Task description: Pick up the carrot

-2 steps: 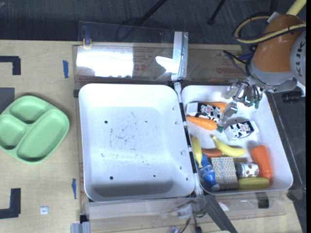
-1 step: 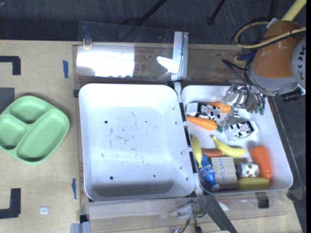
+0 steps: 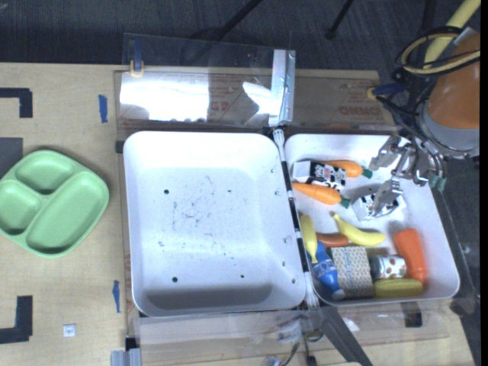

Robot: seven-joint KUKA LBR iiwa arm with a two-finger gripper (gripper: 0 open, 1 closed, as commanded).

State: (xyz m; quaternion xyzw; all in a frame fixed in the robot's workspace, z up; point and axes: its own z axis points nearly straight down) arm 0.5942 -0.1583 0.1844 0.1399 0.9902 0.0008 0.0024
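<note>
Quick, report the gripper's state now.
Gripper: open, holding nothing, above the right bin near the carrot.

two bins sit side by side; the carrot [image 3: 316,194] lies in the right bin [image 3: 446,261], a divided plate [image 3: 49,202] far left.

A single fixed camera looks down at a slant on the bench [image 3: 61,90]. Both white bins [image 3: 206,147] fill mid-frame, seen from moderate height.

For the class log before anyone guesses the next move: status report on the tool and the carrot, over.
Tool low in right bin, nothing seen between its fingers. Carrot lies loose at bin's left side, apart from tool. Black-and-white carton touching carrot's far side; banana nearby.
</note>
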